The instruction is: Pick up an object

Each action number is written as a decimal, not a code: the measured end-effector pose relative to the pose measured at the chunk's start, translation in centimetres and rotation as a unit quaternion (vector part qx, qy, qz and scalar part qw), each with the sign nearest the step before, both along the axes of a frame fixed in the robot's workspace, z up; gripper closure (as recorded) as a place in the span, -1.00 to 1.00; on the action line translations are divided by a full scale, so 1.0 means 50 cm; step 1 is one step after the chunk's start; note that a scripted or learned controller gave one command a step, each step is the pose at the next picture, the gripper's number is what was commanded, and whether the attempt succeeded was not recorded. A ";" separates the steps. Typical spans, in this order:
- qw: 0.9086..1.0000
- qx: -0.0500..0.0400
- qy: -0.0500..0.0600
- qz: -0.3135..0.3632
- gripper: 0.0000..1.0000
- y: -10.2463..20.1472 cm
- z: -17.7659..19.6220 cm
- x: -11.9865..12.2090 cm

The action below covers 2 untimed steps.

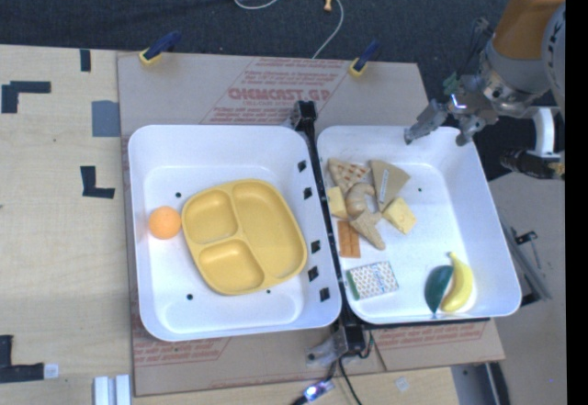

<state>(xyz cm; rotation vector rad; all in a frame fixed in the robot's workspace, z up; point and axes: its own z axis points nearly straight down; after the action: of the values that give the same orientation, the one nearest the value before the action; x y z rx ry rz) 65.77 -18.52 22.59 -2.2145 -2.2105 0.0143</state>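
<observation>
At the near right corner of the right white plastic bin (478, 210) lie a curved yellow banana (460, 285) and a dark green leaf-shaped piece (438, 288), touching side by side, the banana's long axis running roughly near-to-far. Just left of them along the near edge sits a small flat packet with a green-speckled print (373, 279); any lettering on it is too small to read. Farther in, against the bin's left wall, a loose cluster of tan and pale-yellow toy food pieces (367, 196) is heaped together, several touching.

In the left white plastic bin (156, 302), a yellow three-compartment plastic plate (243, 235) fills the middle, with a small orange ball (165, 223) just beside its left edge.

The gripper (441, 123) hangs over the far right corner of the right bin, its two fingers spread apart with nothing between them. Every candidate lies nearer than the gripper and to its left; the cluster is closest, so a reach would likely go down and toward the bin's left wall.

Beyond the bins, the brown cardboard sheet (266, 95) carries faded red print that appears to read "CHEMCAST GP".
</observation>
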 end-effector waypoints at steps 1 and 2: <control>1.000 -0.001 -0.007 0.001 -1.00 0.001 0.019 0.005; 1.000 -0.002 -0.005 0.002 -1.00 0.000 -0.068 -0.002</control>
<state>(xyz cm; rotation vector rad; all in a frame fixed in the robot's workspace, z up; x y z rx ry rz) 65.65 -18.52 19.18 -2.2175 -2.2224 0.0066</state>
